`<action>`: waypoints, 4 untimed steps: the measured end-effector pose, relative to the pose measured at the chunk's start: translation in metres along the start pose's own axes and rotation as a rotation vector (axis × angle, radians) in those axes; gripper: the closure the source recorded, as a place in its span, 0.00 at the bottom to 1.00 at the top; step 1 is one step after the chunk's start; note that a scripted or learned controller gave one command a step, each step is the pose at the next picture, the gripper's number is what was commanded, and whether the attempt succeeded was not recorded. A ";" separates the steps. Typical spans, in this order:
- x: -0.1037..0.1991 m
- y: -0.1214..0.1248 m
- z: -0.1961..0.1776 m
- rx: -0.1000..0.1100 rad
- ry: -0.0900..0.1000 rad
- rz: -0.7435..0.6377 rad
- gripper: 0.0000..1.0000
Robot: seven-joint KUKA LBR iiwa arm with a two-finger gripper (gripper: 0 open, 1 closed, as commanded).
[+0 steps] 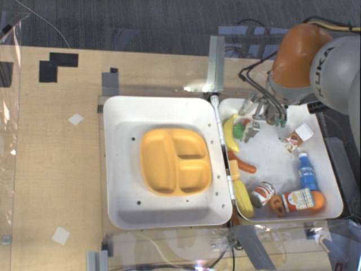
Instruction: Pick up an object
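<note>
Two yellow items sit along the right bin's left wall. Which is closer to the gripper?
The banana at the wall's upper end, beside the gripper; the corn cob lies further down.

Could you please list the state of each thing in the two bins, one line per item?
Yellow tray: lying flat in the left bin, nothing in its compartments.
Banana: lying along the right bin's left wall.
Corn: lying by the same wall, nearer the front.
Carrot: lying flat.
Blue bottle: lying on its side.
Orange bottle: lying on its side.
Can: tipped over.
Small carton: tilted.
End effector: low over the right bin, by a green item.
</note>
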State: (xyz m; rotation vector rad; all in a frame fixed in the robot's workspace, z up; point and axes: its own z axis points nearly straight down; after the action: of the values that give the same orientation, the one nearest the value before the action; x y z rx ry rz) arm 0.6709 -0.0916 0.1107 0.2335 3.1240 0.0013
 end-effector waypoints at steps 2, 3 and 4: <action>0.023 0.006 0.022 0.000 -0.004 -0.189 0.00; 0.009 0.003 0.017 0.004 0.014 0.305 0.00; 0.014 -0.015 0.023 0.000 -0.001 0.527 0.00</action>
State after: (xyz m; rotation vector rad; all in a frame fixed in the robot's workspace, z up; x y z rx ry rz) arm 0.6546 -0.1047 0.0880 1.0393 2.9544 0.0045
